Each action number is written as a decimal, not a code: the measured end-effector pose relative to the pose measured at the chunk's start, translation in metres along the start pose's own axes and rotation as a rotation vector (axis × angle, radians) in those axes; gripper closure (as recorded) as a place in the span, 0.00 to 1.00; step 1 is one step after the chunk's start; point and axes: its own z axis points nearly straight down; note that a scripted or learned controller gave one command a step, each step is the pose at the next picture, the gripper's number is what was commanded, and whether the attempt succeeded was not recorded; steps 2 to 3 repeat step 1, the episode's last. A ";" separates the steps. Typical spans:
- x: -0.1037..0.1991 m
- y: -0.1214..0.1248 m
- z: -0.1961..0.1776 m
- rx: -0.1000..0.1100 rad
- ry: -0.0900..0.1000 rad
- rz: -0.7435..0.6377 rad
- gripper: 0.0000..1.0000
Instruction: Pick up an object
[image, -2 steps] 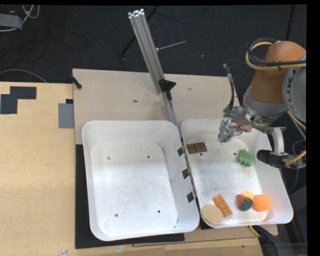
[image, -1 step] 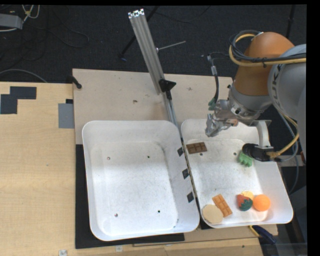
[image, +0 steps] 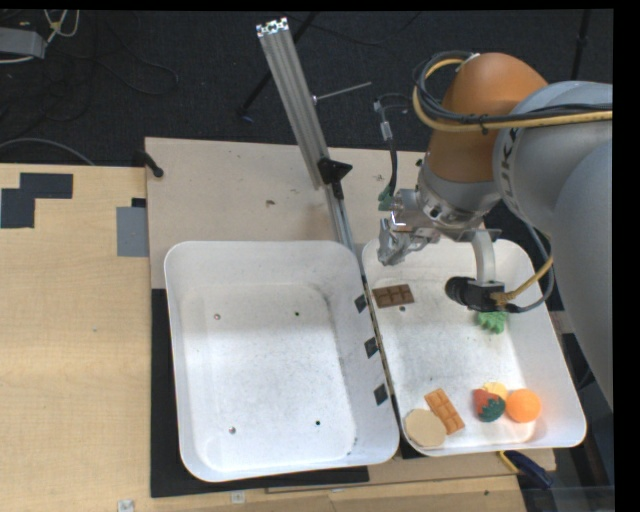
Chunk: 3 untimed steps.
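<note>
From the camera view, the gripper (image: 392, 243) hangs over the far left corner of the right bin (image: 545, 345), and whether its jaws are wide or narrow cannot be told. Nothing appears in its hold, so this looks like the approach before a grasp. The nearest candidate is the brown chocolate bar (image: 393, 295), just toward the near side; the next move likely calls for descending squarely onto it. A green piece (image: 491, 321) lies by the right edge. At the near edge sit a round cracker (image: 426, 428), a waffle (image: 444, 411), a red fruit (image: 489, 405) and an orange (image: 522, 405). The left bin (image: 190, 300) sits alongside.
</note>
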 end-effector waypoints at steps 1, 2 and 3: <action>0.055 0.009 0.004 0.000 0.000 -0.001 1.00; 0.055 0.009 0.004 0.000 0.000 -0.001 1.00; 0.055 0.009 0.004 0.000 0.000 -0.001 1.00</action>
